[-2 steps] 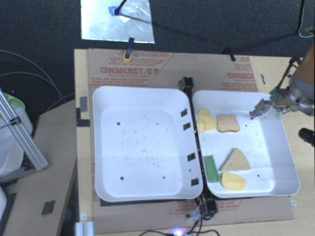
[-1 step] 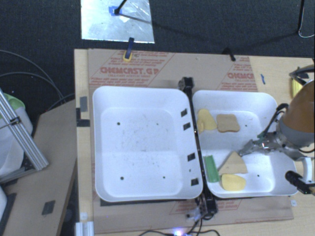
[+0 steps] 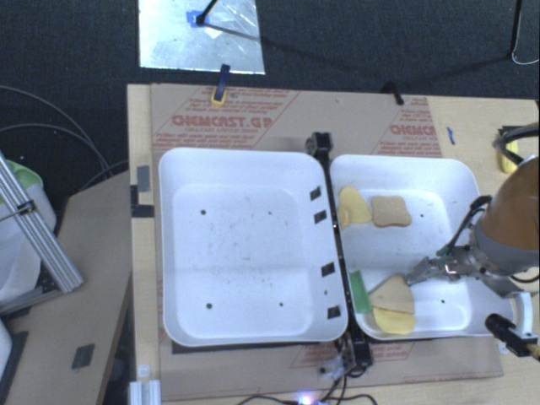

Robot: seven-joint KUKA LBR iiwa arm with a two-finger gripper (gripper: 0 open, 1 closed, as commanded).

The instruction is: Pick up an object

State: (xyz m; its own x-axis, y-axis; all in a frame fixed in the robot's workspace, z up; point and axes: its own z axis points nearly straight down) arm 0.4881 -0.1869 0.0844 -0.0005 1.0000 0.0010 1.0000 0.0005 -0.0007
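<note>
Two white bins [image 3: 245, 175] on the table; right one holds four food pieces: two upper [image 3: 374, 209], two lower [image 3: 393, 304]. Jaws [image 3: 419, 274]: state cannot be told.

Right bin [image 3: 456, 171] holds flat food pieces: a yellow piece [image 3: 353, 207] and tan toast [image 3: 391, 212] at 10 o'clock; a tan wedge [image 3: 390, 294] over a yellow slice [image 3: 395, 320] at 7 o'clock

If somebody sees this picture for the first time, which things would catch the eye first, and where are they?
The arm with its orange band comes in from the right, its gripper low over the right bin. Yellow and tan pieces lie there: two near the bin's top left, two at its bottom left beside a green strip. The left bin shows bare white.
</note>
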